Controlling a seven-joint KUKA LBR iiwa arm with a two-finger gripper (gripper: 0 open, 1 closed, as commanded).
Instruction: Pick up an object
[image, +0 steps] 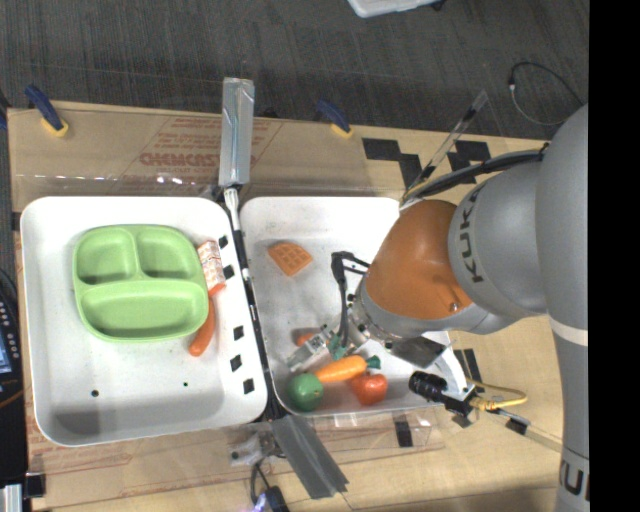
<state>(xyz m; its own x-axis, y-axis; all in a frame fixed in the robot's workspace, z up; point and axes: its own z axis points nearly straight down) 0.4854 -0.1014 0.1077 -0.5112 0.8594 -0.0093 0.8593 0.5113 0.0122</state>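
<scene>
From my remote station I saw the grey arm with the orange band (425, 270) reaching in over the right-hand shallow white bin (320, 215). Its end effector (340, 345) was down near that bin's front edge, among a small cluster of toy food. I could not tell how it stood, open or closed, because the wrist hid most of it.

An orange plastic carrot (340, 370) lay just beside the end effector, along the front edge of the right bin. A round green plastic vegetable (306, 391) sat touching the carrot's left end, close to the bin's front left corner. A red plastic tomato-like piece (371, 388) sat on the carrot's other side, against the front wall. A small pale piece with green and red markings (312, 345) lay just behind the carrot; I could not make out what it was. A square tan waffle-like toy (290, 259) lay well apart, toward the back of the same bin.

In the left-hand white bin (40, 300) a light green divided plastic tray (140, 285) rested toward the back. A thin orange-red stick-shaped toy (203, 335) lay against the tray's right side, and a small white labelled packet (211, 263) lay just behind it.
</scene>
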